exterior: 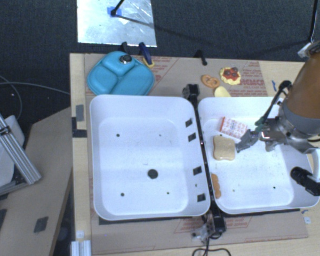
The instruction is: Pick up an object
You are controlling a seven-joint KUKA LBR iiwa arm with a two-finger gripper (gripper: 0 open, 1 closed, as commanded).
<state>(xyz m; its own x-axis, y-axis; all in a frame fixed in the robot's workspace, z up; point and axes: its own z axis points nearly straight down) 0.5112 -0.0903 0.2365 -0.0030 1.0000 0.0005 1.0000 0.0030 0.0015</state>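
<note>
In the right bin (288,196) lie a tan bread-shaped piece (223,148) and, just behind it, a red and white packet (233,127). My gripper (247,141) hangs low over this bin, right beside the tan piece on its right side and just below the packet. I see nothing held in it. An orange stick-shaped item (215,185) rests at the right bin's left wall. A small dark round thing (152,174) lies in the middle of the left bin (104,143).
Behind the bins on the cardboard sit a blue sectioned dish (120,74), a small cookie (209,81), a toy pizza (230,74) and a yellow piece (222,92). A silvery sheet (116,14) lies farther back. The arm's orange body (309,89) looms over the right bin's far right.
</note>
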